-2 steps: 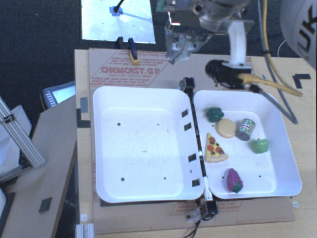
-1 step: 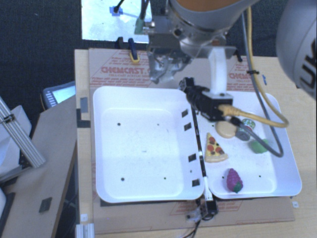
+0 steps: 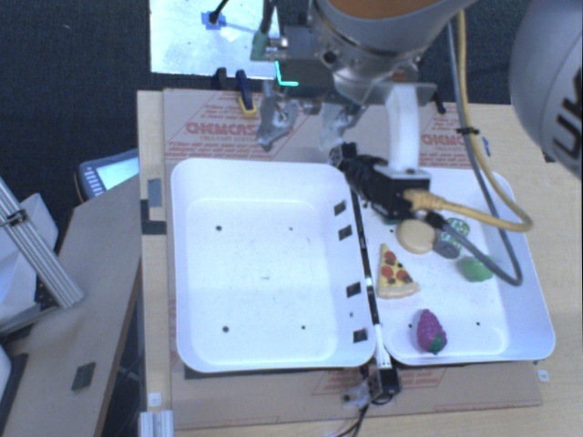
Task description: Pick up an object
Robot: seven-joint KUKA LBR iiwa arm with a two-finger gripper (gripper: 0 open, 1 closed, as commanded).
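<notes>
Up at 12 o'clock, the gripper [image 3: 301,130] hangs with nothing between its spread fingers, so no pick yet.

Everything's left to do, I'd say: the flat toy pizza slice [image 3: 396,272] lies in the right-hand white bin [image 3: 524,335], near the divider, long axis running 12 to 6, tip toward 12. Purple toy grape bunch [image 3: 430,330] sits at its 5 o'clock, round tan disc [image 3: 415,236] just above.

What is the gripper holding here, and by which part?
Nothing: the gripper hangs open above the bench, behind the bins, with no object between its fingers.
</notes>
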